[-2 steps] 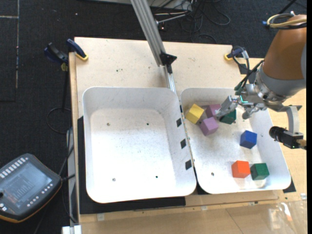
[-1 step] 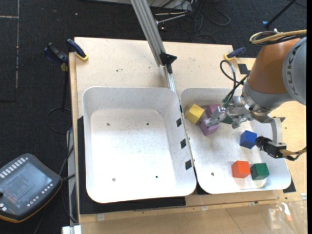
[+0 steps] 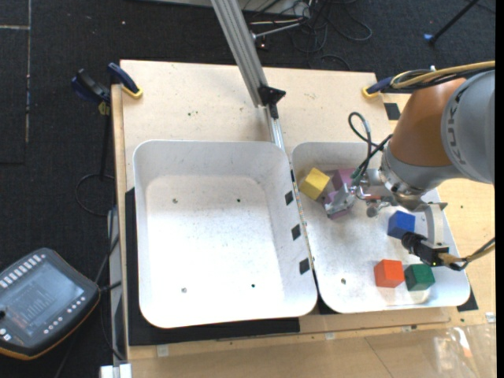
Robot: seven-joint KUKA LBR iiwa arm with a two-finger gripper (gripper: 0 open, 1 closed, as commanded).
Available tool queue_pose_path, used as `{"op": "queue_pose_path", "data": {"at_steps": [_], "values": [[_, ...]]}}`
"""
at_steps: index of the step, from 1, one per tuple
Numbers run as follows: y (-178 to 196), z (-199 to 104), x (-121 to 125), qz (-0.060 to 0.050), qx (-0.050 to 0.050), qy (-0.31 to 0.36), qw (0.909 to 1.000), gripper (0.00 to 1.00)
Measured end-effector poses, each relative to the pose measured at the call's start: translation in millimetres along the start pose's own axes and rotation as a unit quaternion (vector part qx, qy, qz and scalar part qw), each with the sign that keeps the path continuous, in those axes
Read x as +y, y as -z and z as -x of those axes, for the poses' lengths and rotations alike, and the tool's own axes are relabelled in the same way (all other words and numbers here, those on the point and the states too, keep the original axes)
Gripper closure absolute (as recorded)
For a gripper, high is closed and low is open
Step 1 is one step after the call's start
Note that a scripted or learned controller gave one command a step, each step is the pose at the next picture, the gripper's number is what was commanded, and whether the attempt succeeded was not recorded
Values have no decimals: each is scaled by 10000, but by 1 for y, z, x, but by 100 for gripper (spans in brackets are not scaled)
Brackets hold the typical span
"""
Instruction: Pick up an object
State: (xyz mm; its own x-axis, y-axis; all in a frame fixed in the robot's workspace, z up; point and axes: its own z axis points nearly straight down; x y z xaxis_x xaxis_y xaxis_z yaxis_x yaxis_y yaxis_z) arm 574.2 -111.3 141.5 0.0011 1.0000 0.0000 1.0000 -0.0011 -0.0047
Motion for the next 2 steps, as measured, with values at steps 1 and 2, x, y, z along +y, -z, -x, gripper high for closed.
{"op": "queue_pose_path", "data": {"at_steps": [1, 2], "values": [[-49, 0, 0, 15, -4, 2, 10000, 0], [-36, 0, 1, 29, -1, -1, 10000, 100]]}}
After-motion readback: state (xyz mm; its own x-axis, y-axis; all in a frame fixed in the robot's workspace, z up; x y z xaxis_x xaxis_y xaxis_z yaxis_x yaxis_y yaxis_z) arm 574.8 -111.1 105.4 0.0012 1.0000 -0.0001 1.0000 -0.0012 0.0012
